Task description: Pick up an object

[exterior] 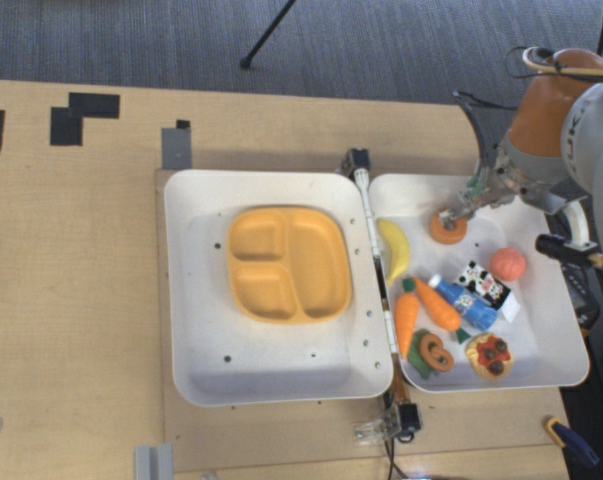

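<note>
The right bin holds several toy items. An orange round disc lies near its back left. My gripper hangs right over the disc's upper right edge, reaching in from the right. Whether it touches the disc is unclear. A yellow banana lies along the bin's left wall. A pink ball sits to the right. Two carrots, a blue bottle, a black-and-white carton, a brown cookie and a pizza slice crowd the front.
The left bin holds a yellow divided plate. A ridge with a cable separates the two bins. The grey and orange arm fills the upper right. Bare wooden bench lies to the left.
</note>
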